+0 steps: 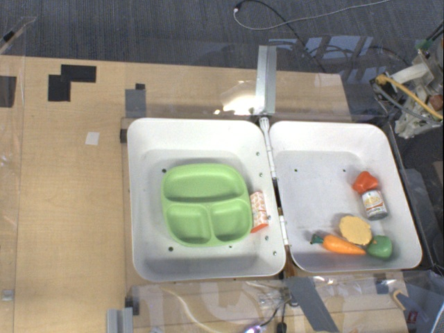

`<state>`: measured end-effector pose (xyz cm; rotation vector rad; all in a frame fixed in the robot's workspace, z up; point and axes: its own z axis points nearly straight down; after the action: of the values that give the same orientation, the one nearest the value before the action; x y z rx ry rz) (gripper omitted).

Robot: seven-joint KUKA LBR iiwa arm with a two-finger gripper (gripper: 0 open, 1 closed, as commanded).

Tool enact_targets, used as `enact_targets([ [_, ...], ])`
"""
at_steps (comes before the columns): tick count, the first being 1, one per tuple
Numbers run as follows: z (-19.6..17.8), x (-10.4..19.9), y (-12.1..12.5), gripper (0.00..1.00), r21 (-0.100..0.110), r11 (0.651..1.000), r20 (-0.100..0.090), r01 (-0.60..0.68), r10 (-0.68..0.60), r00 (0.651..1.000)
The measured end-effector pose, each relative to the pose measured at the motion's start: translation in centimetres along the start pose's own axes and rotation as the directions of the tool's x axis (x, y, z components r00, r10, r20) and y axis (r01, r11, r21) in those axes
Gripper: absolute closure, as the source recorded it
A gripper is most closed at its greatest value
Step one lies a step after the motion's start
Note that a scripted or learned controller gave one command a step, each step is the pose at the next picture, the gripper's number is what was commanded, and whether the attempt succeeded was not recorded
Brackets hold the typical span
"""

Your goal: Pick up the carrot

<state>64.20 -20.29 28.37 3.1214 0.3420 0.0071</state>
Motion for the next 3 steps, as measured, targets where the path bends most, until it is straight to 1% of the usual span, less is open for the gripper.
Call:
enact_targets([
  [1,-1.2,0.2,-0.1,1.0,-0.001,1.0,-0.003,0.01,-0.01,1.0],
  [2,-4.5,-3.8,-0.6,1.0,0.001,0.994,0.002,0.105,-0.105,0.994],
  [3,-2.5,-0.2,0.0,1.0,0.001,1.0,0.002,0.017,-0.017,1.0],
])
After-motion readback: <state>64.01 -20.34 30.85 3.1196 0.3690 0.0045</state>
